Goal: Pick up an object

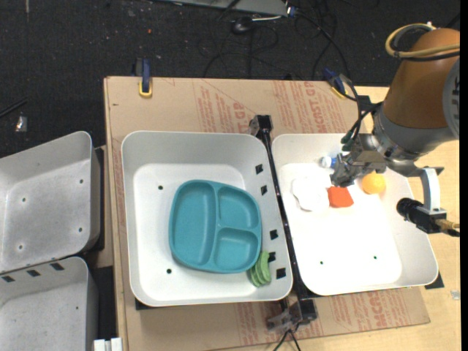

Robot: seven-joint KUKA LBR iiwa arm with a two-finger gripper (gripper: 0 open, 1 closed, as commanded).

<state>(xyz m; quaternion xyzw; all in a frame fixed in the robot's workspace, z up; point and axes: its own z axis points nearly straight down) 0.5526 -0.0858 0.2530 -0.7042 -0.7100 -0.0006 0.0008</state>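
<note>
My gripper (346, 175) hangs low over the far part of the right bin (365, 265). Just below it lies an orange-red block (340, 197), touching or nearly touching the fingertips. A white flat piece (306, 192) lies to the left of the block. A yellow-orange ball (374, 183) rests to the right of the gripper. A small white and blue thing (327, 162) sits at the far side, close to the gripper. Nothing shows clearly between the fingers.
The left bin (146, 196) holds a teal divided plate (216, 226) and a green item (260, 270) at the plate's near right corner. A black divider (276, 210) runs between the bins. The near half of the right bin is bare white floor.
</note>
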